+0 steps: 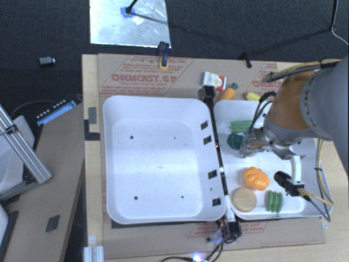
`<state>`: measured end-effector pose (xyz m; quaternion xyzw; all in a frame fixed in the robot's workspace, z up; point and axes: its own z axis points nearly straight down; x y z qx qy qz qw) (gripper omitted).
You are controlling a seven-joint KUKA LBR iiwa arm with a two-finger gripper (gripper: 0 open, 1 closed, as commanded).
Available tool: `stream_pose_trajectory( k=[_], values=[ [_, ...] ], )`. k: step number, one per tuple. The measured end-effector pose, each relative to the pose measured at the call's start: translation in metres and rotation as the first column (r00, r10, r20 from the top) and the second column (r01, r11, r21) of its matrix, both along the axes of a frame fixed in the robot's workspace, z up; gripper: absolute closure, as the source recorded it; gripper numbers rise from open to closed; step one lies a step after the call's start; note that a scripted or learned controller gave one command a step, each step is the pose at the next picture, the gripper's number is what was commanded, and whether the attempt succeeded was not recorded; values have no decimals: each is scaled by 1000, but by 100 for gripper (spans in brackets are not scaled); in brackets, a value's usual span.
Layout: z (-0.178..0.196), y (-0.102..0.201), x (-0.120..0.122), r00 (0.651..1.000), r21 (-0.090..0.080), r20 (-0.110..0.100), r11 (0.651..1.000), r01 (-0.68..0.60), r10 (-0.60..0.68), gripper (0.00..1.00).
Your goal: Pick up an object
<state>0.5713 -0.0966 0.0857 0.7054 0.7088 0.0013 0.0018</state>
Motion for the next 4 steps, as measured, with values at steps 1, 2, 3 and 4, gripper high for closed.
stream_pose_trajectory(
  k=[1, 2, 3, 4],
  values=[
    [-2, 15, -16, 1000, 2, -6, 1000, 1, -1, 100],
    [106, 91, 19, 1000, 4, 10, 1000, -9, 9, 100],
    [110, 139, -16, 1000, 4, -5, 1000, -5, 5, 100],
    [320, 162, -84, 1000, 7, 16, 1000, -4, 4, 100]
  ],
)
